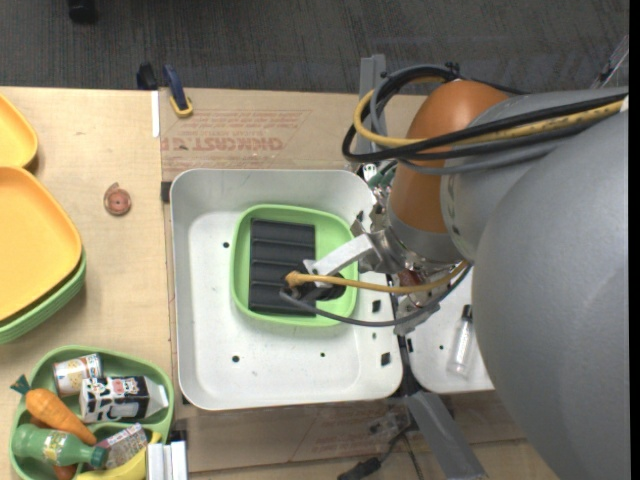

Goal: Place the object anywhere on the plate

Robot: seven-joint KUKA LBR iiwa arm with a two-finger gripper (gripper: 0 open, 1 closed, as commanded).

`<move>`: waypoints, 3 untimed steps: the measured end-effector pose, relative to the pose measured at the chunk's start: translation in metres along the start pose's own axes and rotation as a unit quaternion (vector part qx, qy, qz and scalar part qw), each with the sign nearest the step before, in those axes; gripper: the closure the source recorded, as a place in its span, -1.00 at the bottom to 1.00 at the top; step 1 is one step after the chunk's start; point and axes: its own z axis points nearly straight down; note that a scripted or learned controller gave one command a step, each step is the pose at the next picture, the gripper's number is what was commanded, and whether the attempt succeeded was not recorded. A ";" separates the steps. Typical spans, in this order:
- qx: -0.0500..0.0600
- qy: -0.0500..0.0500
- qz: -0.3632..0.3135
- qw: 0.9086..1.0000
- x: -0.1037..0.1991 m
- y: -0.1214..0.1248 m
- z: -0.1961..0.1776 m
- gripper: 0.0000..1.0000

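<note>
A green square plate (pixel 335 230) lies in the left white bin (pixel 205 298), toward its upper middle. A black ridged object (pixel 276 253) rests flat on the plate and covers most of its left and middle. My gripper (pixel 352 268) hangs over the plate's right edge, just right of the black object. The grey arm with its orange band (pixel 450 118) reaches in from the right and hides the gripper's lower part. I cannot see anything held in the gripper.
The arm covers most of the right bin, where a small clear item (pixel 460 343) shows. Left of the bins are stacked yellow and green plates (pixel 35 258), a small brown disc (pixel 118 200), and a green bowl (pixel 150 368) holding toy food. A clamp (pixel 178 93) sits at the cardboard's top.
</note>
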 end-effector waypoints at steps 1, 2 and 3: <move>0.000 -0.002 -0.034 0.999 0.076 0.080 -0.048 -1.00; 0.000 -0.001 0.003 1.000 0.026 0.096 -0.122 -1.00; 0.000 -0.001 0.054 0.999 0.031 0.059 -0.057 -1.00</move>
